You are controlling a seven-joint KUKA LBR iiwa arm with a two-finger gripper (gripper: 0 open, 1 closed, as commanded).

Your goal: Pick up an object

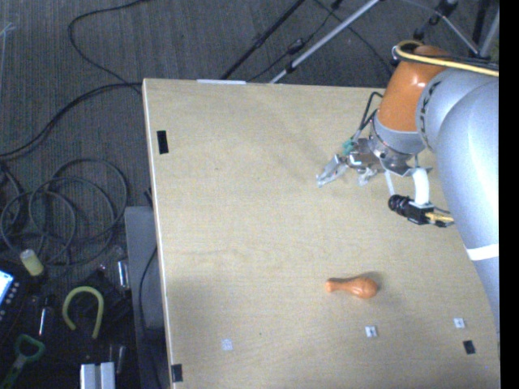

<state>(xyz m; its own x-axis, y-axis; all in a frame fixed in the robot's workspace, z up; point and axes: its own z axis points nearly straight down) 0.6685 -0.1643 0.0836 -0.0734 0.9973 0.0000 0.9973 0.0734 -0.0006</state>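
A pale wood desk [243, 241] seen from above at a slant, its near-left corner toward the bottom of the camera view. One orange, pear-shaped object [353, 286] lies on its side on the desk's lower right part, narrow end pointing left, w/ bare wood all round it. Small markers sit flat on the surface: a black tab [163, 142] nr the left edge toward the far end, another black tab [177, 373] at the near-left edge, a third [469, 347] at lower right, plus three small pale squares [371, 331] along the near side. Left strip of the desk is in shadow.
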